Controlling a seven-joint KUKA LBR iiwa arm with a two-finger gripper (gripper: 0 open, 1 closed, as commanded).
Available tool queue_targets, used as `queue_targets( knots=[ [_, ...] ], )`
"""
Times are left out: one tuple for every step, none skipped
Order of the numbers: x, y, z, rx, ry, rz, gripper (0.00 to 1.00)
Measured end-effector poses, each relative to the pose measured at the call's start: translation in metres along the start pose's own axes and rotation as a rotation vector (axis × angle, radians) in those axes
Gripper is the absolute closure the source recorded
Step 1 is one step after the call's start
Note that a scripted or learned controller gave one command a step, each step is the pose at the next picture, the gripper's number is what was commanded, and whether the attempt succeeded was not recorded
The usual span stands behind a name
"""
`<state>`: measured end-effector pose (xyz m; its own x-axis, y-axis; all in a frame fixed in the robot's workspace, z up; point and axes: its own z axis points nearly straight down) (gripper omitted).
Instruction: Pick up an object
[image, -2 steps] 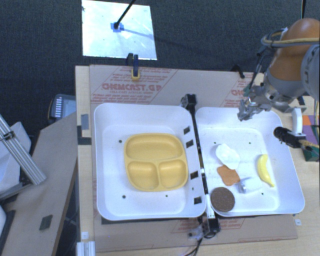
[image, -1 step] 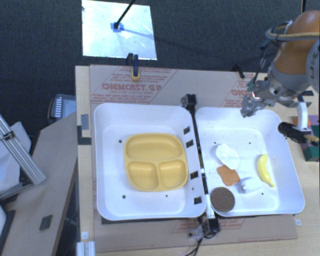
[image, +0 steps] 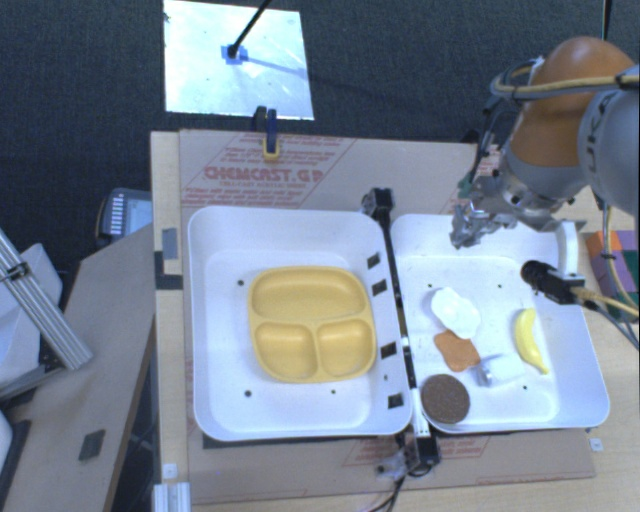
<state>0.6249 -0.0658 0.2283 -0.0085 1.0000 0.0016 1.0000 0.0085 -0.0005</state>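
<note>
A yellow divided tray (image: 308, 323) is being borne by the left bin (image: 215, 260), lying near its middle. In the right bin (image: 580, 400), a brown round cookie (image: 445, 397) is being kept at the near left corner, with an orange toast piece (image: 457, 350) and a white object (image: 455, 309) just beyond it, and a yellow banana (image: 529, 340) further right. The gripper (image: 467, 228) is being held over the far left part of this bin, above bare floor; its grip cannot be told
</note>
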Motion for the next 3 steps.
queue_targets(
  knots=[
    [0.053,-0.009,-0.009,-0.002,0.0,-0.001,1.0],
    [0.099,-0.023,0.002,0.0,0.0,0.0,1.0],
    [0.145,-0.045,0.006,0.001,0.001,-0.001,1.0]
  ],
)
